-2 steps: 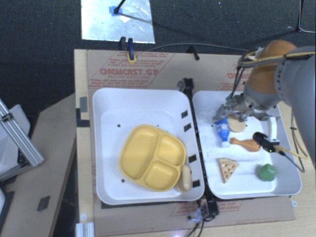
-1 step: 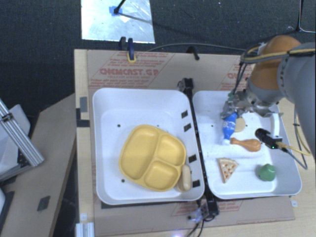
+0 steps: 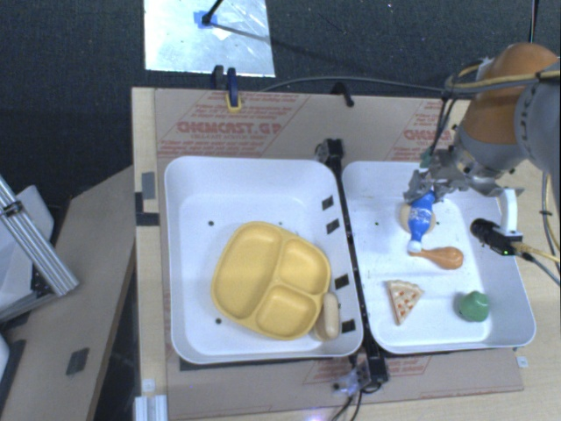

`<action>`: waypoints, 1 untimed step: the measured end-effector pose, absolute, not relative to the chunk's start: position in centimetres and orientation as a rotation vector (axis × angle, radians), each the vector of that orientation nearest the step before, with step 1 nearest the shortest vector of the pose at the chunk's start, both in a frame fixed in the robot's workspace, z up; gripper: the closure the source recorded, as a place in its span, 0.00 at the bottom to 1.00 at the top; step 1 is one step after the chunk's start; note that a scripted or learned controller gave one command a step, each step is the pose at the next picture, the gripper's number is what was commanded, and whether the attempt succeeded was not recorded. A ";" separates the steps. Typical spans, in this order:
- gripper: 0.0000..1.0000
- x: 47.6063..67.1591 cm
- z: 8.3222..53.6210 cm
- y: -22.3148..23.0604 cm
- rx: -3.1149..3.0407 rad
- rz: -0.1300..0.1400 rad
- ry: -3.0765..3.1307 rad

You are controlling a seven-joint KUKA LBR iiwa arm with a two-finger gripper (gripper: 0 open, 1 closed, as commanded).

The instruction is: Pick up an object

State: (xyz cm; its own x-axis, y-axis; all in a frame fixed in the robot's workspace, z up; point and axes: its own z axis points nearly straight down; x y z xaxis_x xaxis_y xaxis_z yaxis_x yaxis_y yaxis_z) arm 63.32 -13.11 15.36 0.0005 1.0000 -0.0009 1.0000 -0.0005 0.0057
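End effector (image 3: pixel 427 189) low in the right bin (image 3: pixel 508 323), directly over the blue bottle (image 3: pixel 421 220). Bottle top sits at or between the fingers; view too coarse to say whether they have closed on it, so grip state cannot be told. Bottle appears to rest on the bin floor, touching the drumstick (image 3: pixel 438 256). Pizza slice (image 3: pixel 403 300) and green object (image 3: pixel 474 305) lie nearby. Yellow tray (image 3: pixel 272 279) in left bin. Judgement: approach done; grasp unconfirmed, lift remaining.

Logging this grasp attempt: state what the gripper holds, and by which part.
The gripper sits right over the blue bottle's upper end; whether it actually grips it cannot be told.
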 end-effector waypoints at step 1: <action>1.00 63.8 20.3 -12.3 2.212 0.007 2.223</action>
